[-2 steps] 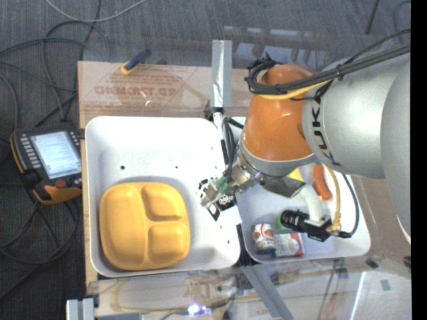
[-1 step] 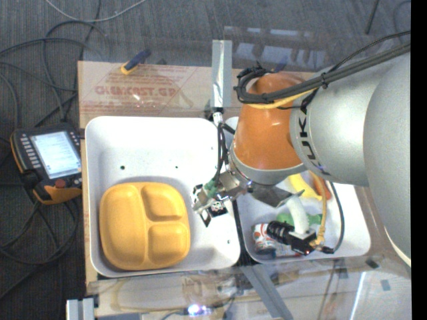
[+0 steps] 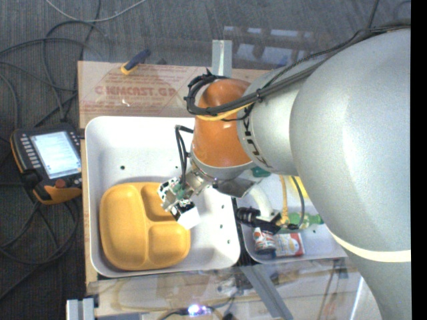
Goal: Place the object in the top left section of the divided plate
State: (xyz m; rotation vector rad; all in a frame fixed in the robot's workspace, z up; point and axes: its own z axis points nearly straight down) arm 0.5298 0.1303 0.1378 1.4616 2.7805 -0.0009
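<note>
Hovering over the yellow divided plate (image 3: 143, 229), the gripper (image 3: 177, 197) sits at its upper-right edge; grip state unreadable, no object visibly placed.

Bench (image 3: 127, 92) bears two white bins (image 3: 127, 139), apparently side by side.

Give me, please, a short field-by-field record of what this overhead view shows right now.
plate: yellow divided plate lying in the left bin, toward its near side
gripper: gripper low over the plate's right edge, by the upper compartments
arm: grey arm with orange band reaching in from the right
right bin: right bin holding a red-and-white packet
outside bench: handheld pendant on the floor at left
</note>
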